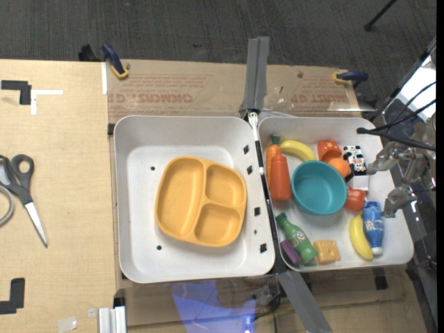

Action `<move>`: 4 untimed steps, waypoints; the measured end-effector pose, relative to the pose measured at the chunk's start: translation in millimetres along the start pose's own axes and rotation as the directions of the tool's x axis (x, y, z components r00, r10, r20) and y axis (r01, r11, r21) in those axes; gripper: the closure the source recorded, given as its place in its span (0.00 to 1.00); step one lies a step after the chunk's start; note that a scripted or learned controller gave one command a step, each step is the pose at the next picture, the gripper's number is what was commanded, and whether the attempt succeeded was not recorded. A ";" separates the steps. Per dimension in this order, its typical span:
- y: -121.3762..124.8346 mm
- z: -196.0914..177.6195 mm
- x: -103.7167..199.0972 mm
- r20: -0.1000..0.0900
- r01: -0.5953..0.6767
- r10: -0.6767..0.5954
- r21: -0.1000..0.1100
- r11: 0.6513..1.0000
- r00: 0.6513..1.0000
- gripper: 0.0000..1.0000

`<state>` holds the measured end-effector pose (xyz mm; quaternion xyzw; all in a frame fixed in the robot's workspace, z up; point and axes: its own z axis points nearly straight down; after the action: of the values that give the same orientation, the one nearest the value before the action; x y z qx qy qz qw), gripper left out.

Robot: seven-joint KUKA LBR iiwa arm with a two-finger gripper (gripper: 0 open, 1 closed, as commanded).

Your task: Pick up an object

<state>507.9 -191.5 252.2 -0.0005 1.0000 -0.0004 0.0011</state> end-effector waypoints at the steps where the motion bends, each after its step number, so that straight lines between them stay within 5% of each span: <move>1: 9.1 61.5 -78.2 0.001 -0.035 0.035 0.000 0.999 0.999 0.00; 2: 8.0 147.4 -145.7 0.011 -0.015 0.015 0.003 1.000 1.000 0.00; 3: -23.7 155.8 -97.8 0.007 -0.139 0.139 -0.006 0.990 0.990 0.00; 4: 55.4 158.8 -127.8 0.004 -0.170 0.170 -0.002 0.985 0.985 0.00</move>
<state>636.0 -136.1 93.6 0.0848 0.9964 0.0004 0.0032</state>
